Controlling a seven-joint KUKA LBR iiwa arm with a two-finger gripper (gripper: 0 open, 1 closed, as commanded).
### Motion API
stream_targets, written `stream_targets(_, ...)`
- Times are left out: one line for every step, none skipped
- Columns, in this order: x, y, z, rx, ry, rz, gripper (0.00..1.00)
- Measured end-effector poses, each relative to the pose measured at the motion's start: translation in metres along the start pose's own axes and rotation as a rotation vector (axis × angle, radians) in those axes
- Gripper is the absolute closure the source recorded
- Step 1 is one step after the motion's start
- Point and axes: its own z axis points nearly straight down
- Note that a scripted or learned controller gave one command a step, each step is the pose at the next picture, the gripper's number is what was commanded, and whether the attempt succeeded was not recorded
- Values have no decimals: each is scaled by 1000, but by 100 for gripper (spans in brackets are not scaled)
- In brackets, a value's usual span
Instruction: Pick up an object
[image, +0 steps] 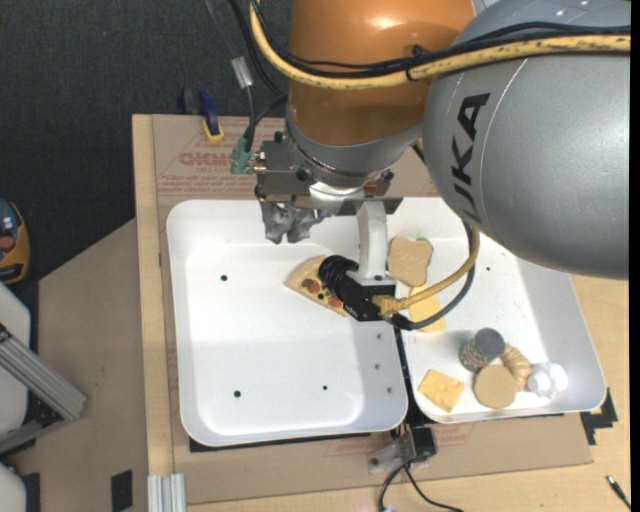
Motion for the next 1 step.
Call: stream_targets(1,0,-11,-2,1,-2,100)
